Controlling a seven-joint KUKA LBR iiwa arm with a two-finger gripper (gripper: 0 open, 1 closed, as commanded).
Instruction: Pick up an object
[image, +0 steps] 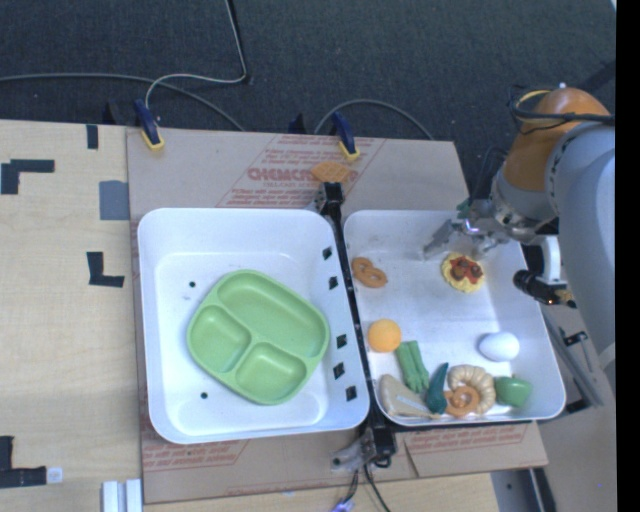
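Gripper (452, 240) in right bin (430, 225), fingers spread, holding nothing, just above-left of small tart (463, 272).

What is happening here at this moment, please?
A grey robot arm reaches in from the right over the right bin. Its gripper hovers near the bin's far side, just above a small yellow tart-like toy, and holds nothing. Other toy foods, including an orange ball and a white egg, lie nearer. The left bin holds a green divided plate.
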